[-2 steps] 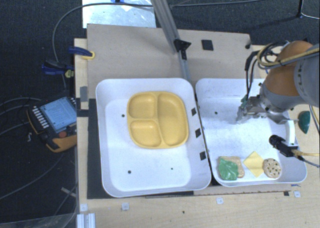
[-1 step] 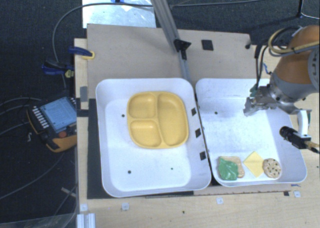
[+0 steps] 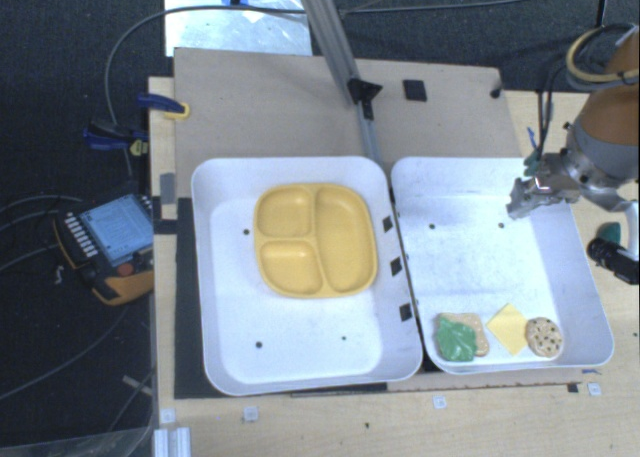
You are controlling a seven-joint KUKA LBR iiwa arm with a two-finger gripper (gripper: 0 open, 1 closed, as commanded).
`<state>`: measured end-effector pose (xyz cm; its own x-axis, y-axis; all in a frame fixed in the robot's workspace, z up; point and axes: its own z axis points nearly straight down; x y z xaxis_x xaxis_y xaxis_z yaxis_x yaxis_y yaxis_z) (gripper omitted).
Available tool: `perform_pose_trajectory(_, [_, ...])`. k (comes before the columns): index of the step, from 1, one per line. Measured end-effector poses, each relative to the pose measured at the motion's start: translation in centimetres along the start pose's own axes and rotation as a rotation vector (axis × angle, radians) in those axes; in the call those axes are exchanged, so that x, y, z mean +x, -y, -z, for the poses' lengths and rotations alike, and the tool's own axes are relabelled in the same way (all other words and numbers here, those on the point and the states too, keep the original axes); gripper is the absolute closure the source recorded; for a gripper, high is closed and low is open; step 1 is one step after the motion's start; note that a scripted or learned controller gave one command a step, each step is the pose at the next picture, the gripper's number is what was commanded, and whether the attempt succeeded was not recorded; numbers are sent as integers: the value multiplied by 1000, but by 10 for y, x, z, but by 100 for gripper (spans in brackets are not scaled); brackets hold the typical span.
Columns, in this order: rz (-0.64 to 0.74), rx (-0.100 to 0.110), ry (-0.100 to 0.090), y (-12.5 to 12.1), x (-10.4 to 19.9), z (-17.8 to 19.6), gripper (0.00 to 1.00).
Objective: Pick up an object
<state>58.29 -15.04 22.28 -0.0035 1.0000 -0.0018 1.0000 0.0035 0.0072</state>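
Three toy foods lie along the front edge of the right bin (image 3: 560, 275): a green leaf on a slice of toast (image 3: 459, 337), a yellow cheese slice (image 3: 507, 328) and a round cookie (image 3: 544, 337). My gripper (image 3: 524, 201) hovers over the right bin's far right part, well behind these items. Nothing shows between its fingers.
The left bin (image 3: 225, 345) holds a yellow divided plate (image 3: 315, 240). A slanted metal pole (image 3: 335, 40) crosses the back of the bench. Clamps and a handheld pendant (image 3: 105, 245) sit to the left of the bench.
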Motion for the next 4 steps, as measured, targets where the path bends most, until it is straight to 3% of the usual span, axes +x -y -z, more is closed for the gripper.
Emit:
perform_pose_trajectory(1, [1, 4, -1, -1, 0, 3, 100])
perform_pose_trajectory(4, [6, 5, -3, -36, 157, 0, 100])
